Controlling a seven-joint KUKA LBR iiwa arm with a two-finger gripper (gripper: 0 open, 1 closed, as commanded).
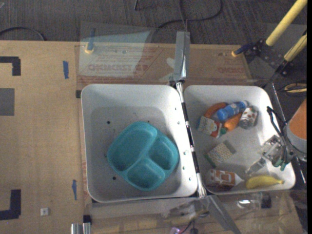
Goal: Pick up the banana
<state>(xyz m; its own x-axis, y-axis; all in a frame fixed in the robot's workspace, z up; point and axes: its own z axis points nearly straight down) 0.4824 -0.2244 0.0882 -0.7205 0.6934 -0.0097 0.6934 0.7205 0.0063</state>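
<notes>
Bench top was pale wood-grain board (39, 130) with black L-shaped corner marks and small blue tape strips; dark grey carpet floor (73, 6) ran behind it with black cables looping across. Two shallow white plastic bins sat side by side, touching along a metal divider strip. Left white bin (97, 101) held one teal three-compartment plastic plate (142, 155), tilted toward the near right; bare floor showed around it on the far and left sides. Right white bin (204, 99) was more crowded: a blue capped bottle (230, 110) lying over an orange carrot-shaped toy (222, 116), a small red-and-white can (249, 117), a small printed carton (209, 126), a pale speckled sponge block (221, 153), and an orange-labelled flat packet (222, 177) by the near wall. Far half of that bin near the rim was open. Yellow banana (263, 182) lay flat in the near right corner, close against the near wall, just right of the packet. Two-finger gripper (267, 159) hung low just above the banana, tilted, apart from it; nothing was seen between the fingers, and whether the jaws stood wide or narrow could not be told. Clear sheet (119, 52) behind the bins carried mirrored lettering, too faint to read. Labels on can and carton were illegible. Yellow-handled tools (287, 16) sat at far right.
</notes>
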